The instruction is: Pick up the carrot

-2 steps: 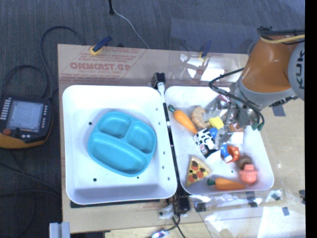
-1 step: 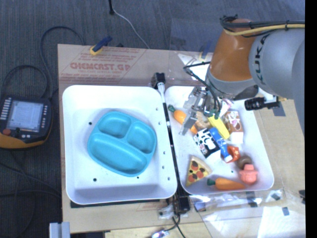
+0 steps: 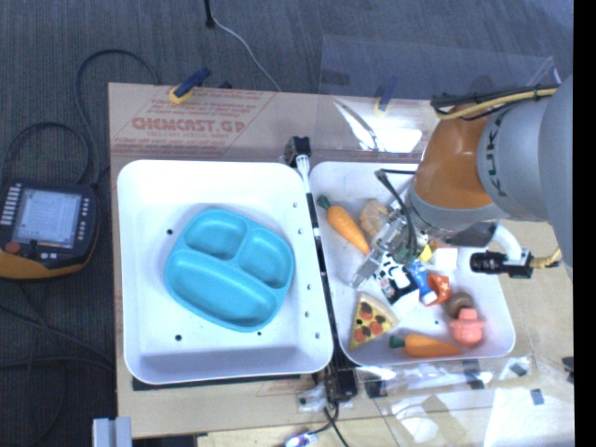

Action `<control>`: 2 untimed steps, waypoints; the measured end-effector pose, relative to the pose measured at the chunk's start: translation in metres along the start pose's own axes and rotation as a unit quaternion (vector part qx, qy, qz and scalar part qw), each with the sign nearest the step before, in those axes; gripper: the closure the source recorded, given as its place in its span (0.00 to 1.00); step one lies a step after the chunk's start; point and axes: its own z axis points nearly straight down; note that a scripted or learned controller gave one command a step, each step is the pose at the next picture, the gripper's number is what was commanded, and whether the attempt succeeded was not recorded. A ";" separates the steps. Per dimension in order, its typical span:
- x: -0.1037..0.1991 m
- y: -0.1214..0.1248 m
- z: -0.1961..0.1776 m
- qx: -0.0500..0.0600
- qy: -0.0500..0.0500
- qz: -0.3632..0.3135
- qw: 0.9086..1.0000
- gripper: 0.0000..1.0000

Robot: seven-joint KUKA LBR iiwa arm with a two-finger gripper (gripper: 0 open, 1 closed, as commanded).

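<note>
Hand (image 3: 372, 266) hovers right of centre, just beside the carrot (image 3: 346, 228); its grip I cannot tell. Approach step, I judge. Next it needs shifting up-left over the carrot.

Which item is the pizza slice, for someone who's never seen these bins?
Find the right bin, the one the arm reaches into. Look along its front edge, near the divider: the pizza slice lies there, left of a carrot. It is the only flat yellow triangle, dotted with red and dark toppings.
</note>
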 end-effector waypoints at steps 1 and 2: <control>-0.020 0.013 0.014 -0.005 -0.006 0.142 0.990 0.00; -0.022 0.014 0.002 -0.006 -0.010 0.141 0.990 1.00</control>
